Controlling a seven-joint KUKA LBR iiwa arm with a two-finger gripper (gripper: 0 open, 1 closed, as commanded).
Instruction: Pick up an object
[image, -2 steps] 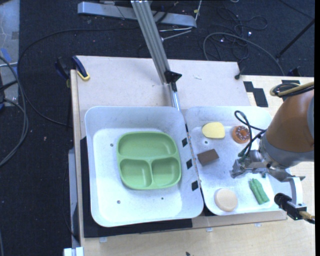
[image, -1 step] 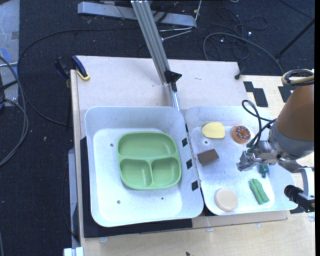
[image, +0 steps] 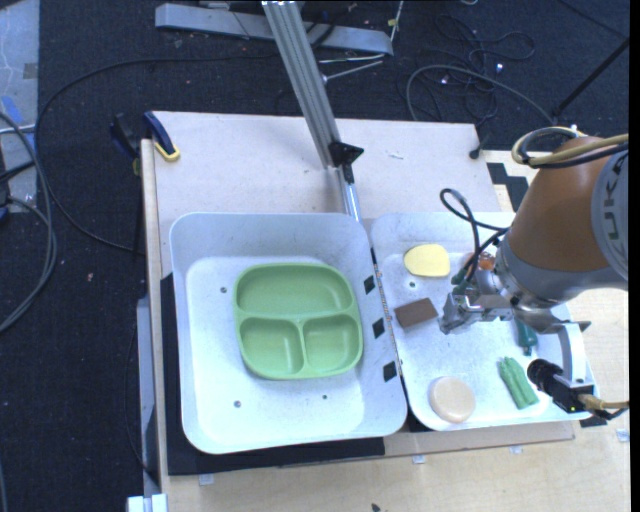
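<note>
- The arm (image: 575, 225) is cut off by the picture's right edge, so only its orange band and part of the grey wrist show.
- The gripper (image: 455, 315) is small and dark against the right bin (image: 400, 235); how it stands cannot be made out.
- The arm's bulk hides the right bin's far right side.
- The table (image: 300, 160) is cut off at the bottom edge.
- The left bin (image: 190, 300) covers part of the black mat (image: 172, 440) beneath it.

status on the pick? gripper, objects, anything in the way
Gripper low in right bin, beside brown block. Nothing visibly held. Yellow piece, cream disc, green piece lie apart.
</note>
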